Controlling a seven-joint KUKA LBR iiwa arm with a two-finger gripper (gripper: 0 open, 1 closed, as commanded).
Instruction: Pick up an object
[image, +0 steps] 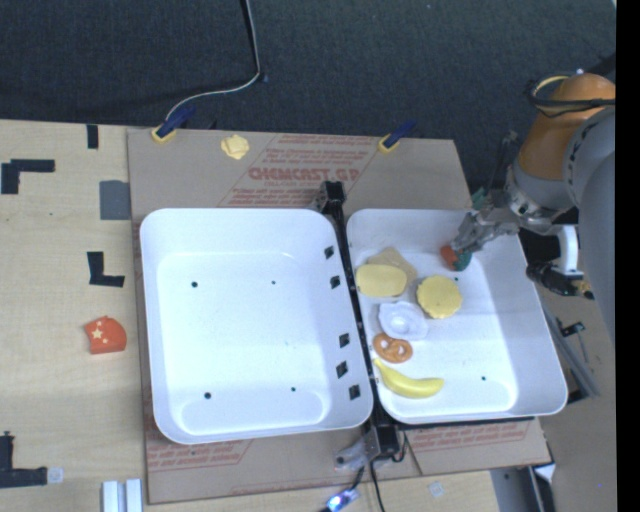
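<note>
Hand (466, 243) low in right bin (520, 345), near its far edge, fingertips at small red-and-green object (452, 257); grip state cannot be told. Yellow rounds (381, 281), white piece (402, 321), pretzel (393, 349), banana (408, 381) along bin's left side.

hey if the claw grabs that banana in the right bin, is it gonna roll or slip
The banana lies flat on its curved side against the bin's near wall, so it probably won't roll, though it may pivot if pushed at one end. Its smooth, glossy skin suggests hard plastic: likely stiff, light, and somewhat slippery across its tapering ends.
</note>
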